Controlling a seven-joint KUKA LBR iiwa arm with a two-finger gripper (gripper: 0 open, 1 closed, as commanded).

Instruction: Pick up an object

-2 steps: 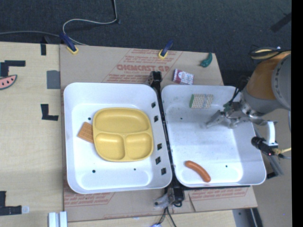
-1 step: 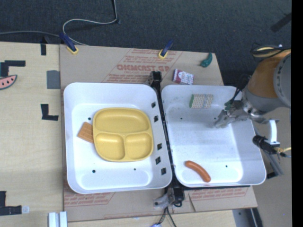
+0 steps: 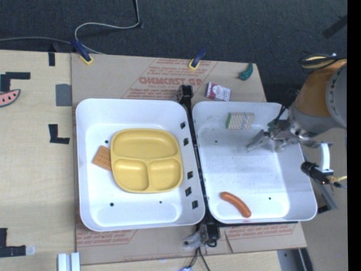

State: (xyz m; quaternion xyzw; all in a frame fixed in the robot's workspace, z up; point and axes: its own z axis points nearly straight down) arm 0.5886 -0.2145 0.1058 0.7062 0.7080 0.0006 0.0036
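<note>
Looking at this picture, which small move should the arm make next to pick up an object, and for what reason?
Probably a short move toward the far wall of the right bin, to bring the gripper over the green sponge. It is the closest object, lying flat and apart from everything else; the orange hot dog lies much further off, near the front wall.

glossy yellow plastic tray (image 3: 148, 158), matt cardboard (image 3: 163, 81)

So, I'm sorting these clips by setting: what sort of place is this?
Probably a robot lab test bench: two white bins on taped-down cardboard, a robot arm reaching in, and a toy hot dog.
</note>
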